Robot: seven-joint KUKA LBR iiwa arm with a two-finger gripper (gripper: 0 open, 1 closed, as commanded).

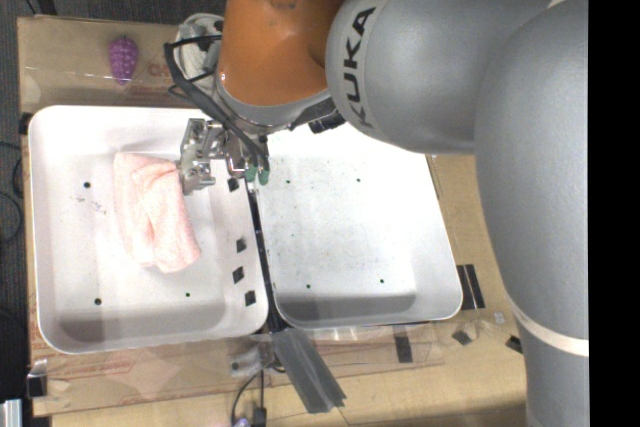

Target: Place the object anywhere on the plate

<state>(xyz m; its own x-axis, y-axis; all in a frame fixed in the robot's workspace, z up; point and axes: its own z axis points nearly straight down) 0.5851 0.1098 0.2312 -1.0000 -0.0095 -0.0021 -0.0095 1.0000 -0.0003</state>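
Where the bench (480, 355) meets the frame's lower edge, you see two white bins: the right bin (350, 245) and the left bin (60, 245). A pink folded cloth (155, 210) lies in the left bin. The gripper (205, 160) hangs at the cloth's right edge; you cannot tell how its jaws stand. Farther off, a purple object (123, 58) rests beyond the bins.

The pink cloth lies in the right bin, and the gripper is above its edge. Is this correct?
Not quite. The camera view shows the pink cloth in the left bin, not the right one. The gripper is indeed above the cloth's edge.
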